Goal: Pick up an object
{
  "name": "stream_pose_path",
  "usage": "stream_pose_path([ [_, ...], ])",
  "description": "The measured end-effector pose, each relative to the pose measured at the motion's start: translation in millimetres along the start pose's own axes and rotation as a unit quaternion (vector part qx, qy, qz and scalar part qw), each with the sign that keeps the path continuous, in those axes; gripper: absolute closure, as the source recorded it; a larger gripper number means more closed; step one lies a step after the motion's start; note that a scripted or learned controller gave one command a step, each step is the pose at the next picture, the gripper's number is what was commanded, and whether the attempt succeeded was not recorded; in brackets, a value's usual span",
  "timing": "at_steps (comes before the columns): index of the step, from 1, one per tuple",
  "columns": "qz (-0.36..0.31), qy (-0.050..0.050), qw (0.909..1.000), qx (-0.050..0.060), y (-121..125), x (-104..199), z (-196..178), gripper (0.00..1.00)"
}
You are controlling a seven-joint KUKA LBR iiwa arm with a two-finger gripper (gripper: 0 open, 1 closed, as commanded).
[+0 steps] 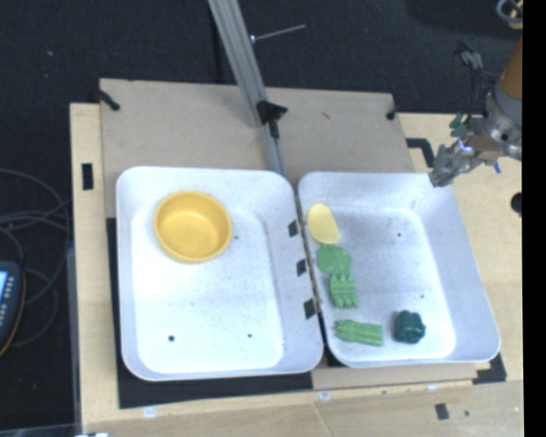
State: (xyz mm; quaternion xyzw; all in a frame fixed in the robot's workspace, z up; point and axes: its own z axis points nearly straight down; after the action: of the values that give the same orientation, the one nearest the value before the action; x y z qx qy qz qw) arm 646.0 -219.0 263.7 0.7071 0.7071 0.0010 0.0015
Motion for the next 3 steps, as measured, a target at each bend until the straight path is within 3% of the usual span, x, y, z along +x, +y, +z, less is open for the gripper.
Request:
stream_pose_path([
  [2, -0.002, 0.001, 1.0, 0.001, 11, 112, 0, 1.0],
  [3, -0.001, 0.001, 1.0, 0.002, 4, 160, 14, 1.0],
])
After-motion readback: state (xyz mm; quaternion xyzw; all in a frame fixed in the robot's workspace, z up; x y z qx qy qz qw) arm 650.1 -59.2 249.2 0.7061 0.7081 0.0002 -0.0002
